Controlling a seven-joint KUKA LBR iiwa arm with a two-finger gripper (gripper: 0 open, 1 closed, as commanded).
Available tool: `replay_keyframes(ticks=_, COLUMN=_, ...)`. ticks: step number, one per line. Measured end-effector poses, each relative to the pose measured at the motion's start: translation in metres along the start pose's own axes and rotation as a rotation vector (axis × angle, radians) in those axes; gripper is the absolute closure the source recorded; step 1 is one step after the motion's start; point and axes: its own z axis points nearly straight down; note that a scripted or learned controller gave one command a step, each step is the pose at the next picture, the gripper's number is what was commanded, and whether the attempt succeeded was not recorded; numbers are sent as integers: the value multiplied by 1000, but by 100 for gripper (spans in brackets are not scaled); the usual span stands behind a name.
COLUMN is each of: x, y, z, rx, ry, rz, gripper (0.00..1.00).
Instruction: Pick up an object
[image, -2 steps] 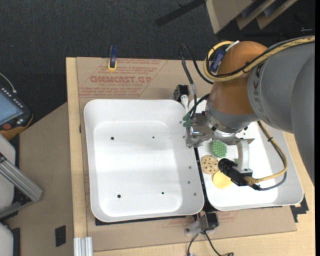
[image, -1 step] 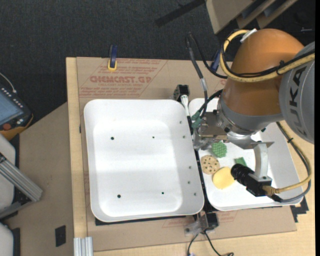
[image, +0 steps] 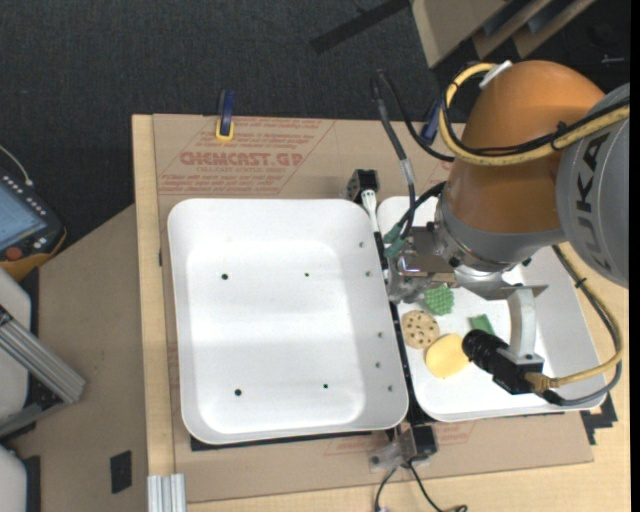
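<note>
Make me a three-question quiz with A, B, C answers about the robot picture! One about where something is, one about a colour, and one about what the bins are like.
1. Where is the cookie?
A. left bin
B. right bin
C. on the cardboard

2. What colour is the round lump beside the cookie?
A. yellow
B. blue
C. pink

3. How does the left bin look?
A. piled with toys
B. tipped over
C. a bare white floor with small dark dots

Answers: 1 B, the cookie lies in the right bin near the wall between the bins. 2 A, the lump is plainly yellow. 3 C, the left bin's white floor shows four dots.
</note>
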Motion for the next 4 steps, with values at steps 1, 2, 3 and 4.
replay_keyframes(ticks=1, x=95, y=0, z=-56, rx=-7, ry=4, rz=-9, gripper=100)
replay_keyframes(ticks=2, x=16, y=1, z=-69, rx=-5, ry=-1, rz=8, gripper=100)
replay_keyframes(ticks=3, x=-39, y=1, z=-25, rx=6, ry=-1, rz=7, gripper=100)
replay_keyframes(ticks=4, x=-156, y=11, z=-64, rx=-7, ry=-5, rz=13, gripper=100)
